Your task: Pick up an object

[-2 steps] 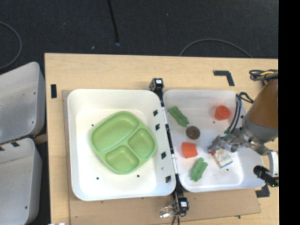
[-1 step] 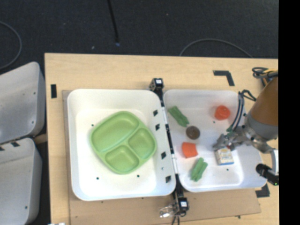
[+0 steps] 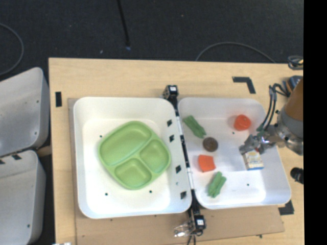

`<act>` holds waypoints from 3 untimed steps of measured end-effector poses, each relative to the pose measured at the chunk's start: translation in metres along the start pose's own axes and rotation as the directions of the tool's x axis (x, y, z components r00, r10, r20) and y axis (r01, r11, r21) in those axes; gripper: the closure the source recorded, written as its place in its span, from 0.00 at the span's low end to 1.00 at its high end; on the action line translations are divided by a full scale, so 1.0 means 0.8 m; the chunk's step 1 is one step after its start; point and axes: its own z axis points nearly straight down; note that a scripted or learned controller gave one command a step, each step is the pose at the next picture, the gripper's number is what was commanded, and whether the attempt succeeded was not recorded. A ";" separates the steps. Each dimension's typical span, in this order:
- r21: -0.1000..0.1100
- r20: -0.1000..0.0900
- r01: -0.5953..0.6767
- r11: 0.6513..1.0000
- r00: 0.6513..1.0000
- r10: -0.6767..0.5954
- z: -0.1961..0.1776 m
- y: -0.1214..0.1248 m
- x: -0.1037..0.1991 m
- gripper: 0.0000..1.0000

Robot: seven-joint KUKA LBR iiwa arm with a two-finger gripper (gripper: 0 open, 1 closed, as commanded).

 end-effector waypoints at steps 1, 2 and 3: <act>0.001 0.000 0.001 1.000 1.000 -0.001 -0.062 -0.009 0.000 1.00; 0.002 0.000 0.001 1.000 1.000 -0.001 -0.119 0.000 -0.004 1.00; 0.004 -0.003 0.004 1.000 1.000 -0.004 -0.114 0.026 0.062 1.00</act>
